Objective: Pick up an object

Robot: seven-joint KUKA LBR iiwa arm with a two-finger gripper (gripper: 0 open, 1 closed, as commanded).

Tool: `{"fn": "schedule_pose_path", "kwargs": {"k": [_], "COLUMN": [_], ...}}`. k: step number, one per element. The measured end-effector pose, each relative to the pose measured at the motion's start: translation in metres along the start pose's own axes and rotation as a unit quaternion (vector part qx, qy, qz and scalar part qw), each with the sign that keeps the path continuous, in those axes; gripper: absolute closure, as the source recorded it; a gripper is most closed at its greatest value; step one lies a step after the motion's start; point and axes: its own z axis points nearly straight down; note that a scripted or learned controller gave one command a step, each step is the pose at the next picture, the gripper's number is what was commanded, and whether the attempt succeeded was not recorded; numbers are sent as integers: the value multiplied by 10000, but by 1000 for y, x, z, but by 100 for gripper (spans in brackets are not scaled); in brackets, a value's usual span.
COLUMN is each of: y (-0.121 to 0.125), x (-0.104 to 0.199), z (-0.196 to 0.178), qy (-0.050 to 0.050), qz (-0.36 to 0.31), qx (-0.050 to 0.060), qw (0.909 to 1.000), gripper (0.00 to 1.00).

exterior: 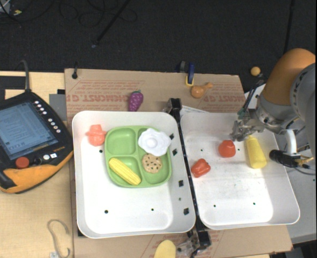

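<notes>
Red round object (227, 149): lies in the right bin (244, 208), toward its far side, just left of the gripper (240, 132); small and blurred, kind hard to name.
Gripper: low over the far part of the right bin, its dark tip just above and right of the red round object; whether the fingers are spread or closed cannot be told, and nothing can be seen between them.
Yellow object (255, 152): long, lying in the right bin just right of the red one, partly under the arm (287, 90).
Red-orange piece (201, 167): in the right bin near its left wall, apart from the others.
Arm: enters from the right, cut off by the frame; orange band uppermost.
Left bin (126, 208): holds a green tray (123, 141) with a yellow corn (125, 171), a cookie (152, 163) and a white fried egg (154, 141); a pink-orange item (95, 135) lies left of the tray.
Bench (18, 219): a tablet-like pendant (21, 138) at the left, cut off by the edge; a purple item (135, 100) and an orange one (199, 90) beyond the bins; a yellow thing (165, 249) cut off at the near edge.
</notes>
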Motion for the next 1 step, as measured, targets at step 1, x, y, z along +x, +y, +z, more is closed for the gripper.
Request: {"fn": "schedule_pose_path", "kwargs": {"k": [1], "y": [0], "x": [-3], "z": [-43], "qy": [-14], "qz": [67], "qx": [6], "qw": [10000], "gripper": [100]}}
